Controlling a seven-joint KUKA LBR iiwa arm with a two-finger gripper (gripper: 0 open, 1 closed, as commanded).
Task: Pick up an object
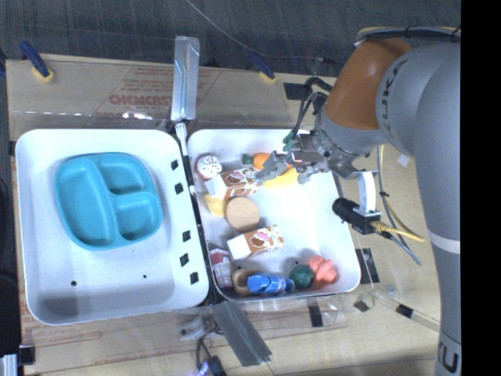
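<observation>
Counter point(102, 84): carrying two shallow white bins side by side, with a printed cardboard sheet lying under their far edge.

Left bin point(39, 288): holding one blue divided tray point(108, 197), which is sitting toward the bin's far left.

Right bin point(333, 237): holding the loose toy items.
- Far side: a small white speckled round piece point(208, 164) is lying beside the dividing wall; a brown-and-white carton point(239, 181) is lying just right of it; an orange piece point(260, 160) and a yellow piece point(286, 176) are lying close to the end effector.
- Middle: a yellow wedge point(213, 204) is resting against the dividing wall, and a tan round disc point(242, 212) is touching it on the right. A second brown-and-white carton point(256, 242) is lying nearer the camera.
- Near wall, in a row: a dark can-like item point(220, 270), a blue piece point(268, 285), a dark green round piece point(301, 276), and a pink-orange piece point(322, 269).

Arm point(407, 77): reaching in from the right over the right bin's far right corner, with its orange band showing above the wrist.

End effector point(275, 168): hanging low over the far part of the right bin, pointing left, tips reaching between the orange piece and the yellow piece, next to the first carton. Whether the fingers are spread or closed cannot be told, and no item is showing clearly between them.

A black cable fitting point(354, 214) is hanging at the right bin's right wall.
</observation>
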